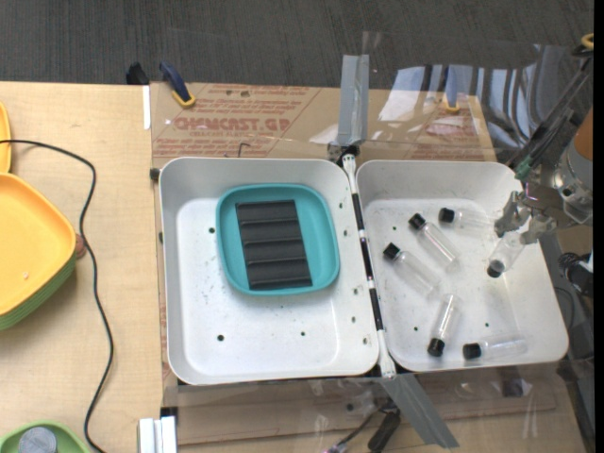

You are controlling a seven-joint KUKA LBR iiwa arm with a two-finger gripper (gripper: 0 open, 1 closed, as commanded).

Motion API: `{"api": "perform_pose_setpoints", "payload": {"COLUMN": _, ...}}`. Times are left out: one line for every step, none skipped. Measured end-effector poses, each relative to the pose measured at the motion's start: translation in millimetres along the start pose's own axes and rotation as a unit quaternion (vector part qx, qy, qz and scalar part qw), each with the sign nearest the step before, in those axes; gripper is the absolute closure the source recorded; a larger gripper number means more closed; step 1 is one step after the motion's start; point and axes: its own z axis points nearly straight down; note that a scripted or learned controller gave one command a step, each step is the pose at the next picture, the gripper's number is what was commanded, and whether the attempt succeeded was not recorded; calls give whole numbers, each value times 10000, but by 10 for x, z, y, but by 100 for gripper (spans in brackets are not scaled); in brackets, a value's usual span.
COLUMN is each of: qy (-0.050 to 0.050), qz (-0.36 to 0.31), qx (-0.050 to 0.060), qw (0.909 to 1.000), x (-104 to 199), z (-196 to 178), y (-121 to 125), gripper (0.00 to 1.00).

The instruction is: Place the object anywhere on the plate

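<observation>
A teal plate (323,243) with a black ridged insert (273,244) lies in the left white bin (189,281). Several clear vials with black caps lie scattered in the right bin (528,338). My gripper (525,223) hangs over the right side of that bin. One clear vial (503,253) slants down from between its fingers, black cap at the low end, and the gripper looks shut on the vial's upper end.
Loose vials lie at the bin's middle (429,236), left (404,260) and front (442,327), and one near the front right corner (491,349). A metal divider (363,253) separates the bins. Yellow dishes (28,253) and a black cable (94,253) sit on the wooden bench at left.
</observation>
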Motion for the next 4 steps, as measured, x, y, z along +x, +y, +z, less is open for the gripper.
{"api": "perform_pose_setpoints", "payload": {"qy": 0, "qz": 0, "qx": 0, "qw": 10000, "x": 0, "z": 0, "y": 0, "gripper": 0}}
{"api": "perform_pose_setpoints", "payload": {"qy": -1, "qz": 141, "qx": -3, "qw": 9999, "x": -134, "z": -1232, "y": -24, "gripper": 0}}
{"api": "perform_pose_setpoints", "payload": {"qy": -1, "qz": 510, "qx": 9, "qw": 9987, "x": -330, "z": -823, "y": 14, "gripper": 0}}
{"api": "perform_pose_setpoints", "payload": {"qy": -2, "qz": 985, "qx": 1, "qw": 9951, "x": -246, "z": -2198, "y": 26, "gripper": 0}}
